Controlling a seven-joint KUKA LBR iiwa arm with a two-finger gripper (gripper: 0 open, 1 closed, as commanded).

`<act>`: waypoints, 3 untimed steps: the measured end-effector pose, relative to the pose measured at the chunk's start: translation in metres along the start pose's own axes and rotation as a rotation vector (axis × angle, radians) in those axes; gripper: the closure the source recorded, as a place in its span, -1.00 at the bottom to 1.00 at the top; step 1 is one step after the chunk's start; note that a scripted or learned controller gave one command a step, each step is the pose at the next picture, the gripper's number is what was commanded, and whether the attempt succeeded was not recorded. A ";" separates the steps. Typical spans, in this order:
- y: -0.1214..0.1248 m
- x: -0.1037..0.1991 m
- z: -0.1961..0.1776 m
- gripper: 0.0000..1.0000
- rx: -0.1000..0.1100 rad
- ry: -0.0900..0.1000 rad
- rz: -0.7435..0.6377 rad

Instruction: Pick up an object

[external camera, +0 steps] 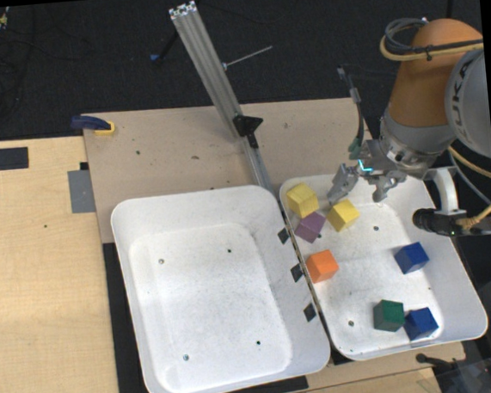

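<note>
Near the far edge of the right bin (465, 321), gripper (364, 187) with fingers spread wide — holding nothing, yellow cube (343, 215) just below its left finger, purple cube (310, 226) beside.

Camera: one fixed view, set high above the table (181, 154).
Facing: down at a slant, toward the table's far edge and the dark floor beyond it.
Distance: far enough back to take in both white bins whole, the left bin (135, 219) and the right bin (463, 300).
Arm side: the arm (429, 87) enters from the view's right.
</note>
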State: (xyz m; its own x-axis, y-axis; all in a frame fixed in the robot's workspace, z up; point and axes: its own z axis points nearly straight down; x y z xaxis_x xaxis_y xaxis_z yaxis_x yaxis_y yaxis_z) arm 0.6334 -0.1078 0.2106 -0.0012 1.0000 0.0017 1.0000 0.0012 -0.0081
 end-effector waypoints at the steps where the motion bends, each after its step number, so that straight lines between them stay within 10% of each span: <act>1: 0.001 0.000 -0.002 -1.00 -0.004 -0.001 0.000; 3: -0.011 0.006 0.086 -1.00 -0.009 0.000 0.003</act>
State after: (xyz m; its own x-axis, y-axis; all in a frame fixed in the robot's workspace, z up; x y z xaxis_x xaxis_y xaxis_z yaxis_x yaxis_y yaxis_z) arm 0.6219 -0.1016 0.1248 0.0016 1.0000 0.0021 1.0000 -0.0016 0.0008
